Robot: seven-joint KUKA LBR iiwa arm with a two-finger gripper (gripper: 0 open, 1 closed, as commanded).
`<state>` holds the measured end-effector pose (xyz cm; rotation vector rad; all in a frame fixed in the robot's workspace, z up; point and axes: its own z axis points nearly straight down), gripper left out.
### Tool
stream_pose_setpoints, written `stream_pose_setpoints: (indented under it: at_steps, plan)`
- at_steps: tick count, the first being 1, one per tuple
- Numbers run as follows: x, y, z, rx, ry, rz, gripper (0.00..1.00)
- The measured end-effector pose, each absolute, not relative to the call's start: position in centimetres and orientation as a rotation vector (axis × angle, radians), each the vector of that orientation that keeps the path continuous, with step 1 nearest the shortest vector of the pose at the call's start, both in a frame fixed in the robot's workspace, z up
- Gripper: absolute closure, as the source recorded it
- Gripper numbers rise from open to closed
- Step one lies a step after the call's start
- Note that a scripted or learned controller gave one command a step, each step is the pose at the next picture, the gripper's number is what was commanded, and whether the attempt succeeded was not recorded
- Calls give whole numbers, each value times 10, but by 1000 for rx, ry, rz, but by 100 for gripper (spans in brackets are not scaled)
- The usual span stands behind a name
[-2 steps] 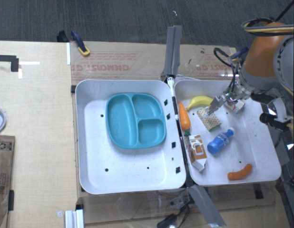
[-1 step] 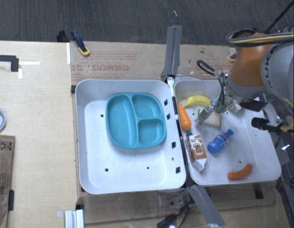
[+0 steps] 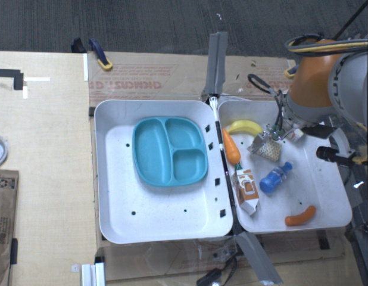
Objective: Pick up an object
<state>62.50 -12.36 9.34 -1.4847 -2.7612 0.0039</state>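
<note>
My gripper (image 3: 272, 133) hangs over the back middle of the right bin (image 3: 327, 177), below the arm's orange band (image 3: 309, 79). Directly under it, touching or nearly touching, is a speckled beige block (image 3: 269, 150). A yellow banana (image 3: 244, 127) lies just left of the gripper near the bin's back wall. An orange carrot (image 3: 231, 148) lies along the bin's left wall. A small white and brown carton (image 3: 246, 190) lies toward the front left. A blue bottle (image 3: 274, 178) rests in the middle, and an orange sausage (image 3: 301, 215) lies at the front right.
The left bin (image 3: 115, 177) holds a turquoise divided plate (image 3: 170, 151). A grey post (image 3: 217, 64) rises behind the seam between the bins. The arm's body and cables (image 3: 339, 118) overhang the right bin's far right side.
</note>
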Motion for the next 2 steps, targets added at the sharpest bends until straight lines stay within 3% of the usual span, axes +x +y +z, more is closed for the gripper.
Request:
stream_pose_setpoints:
  at_steps: [1, 2]
  plan:
    - [625, -125, 99, -1487, -2756, 6, 100]
    - [595, -44, 231, -1338, -2845, 0, 100]
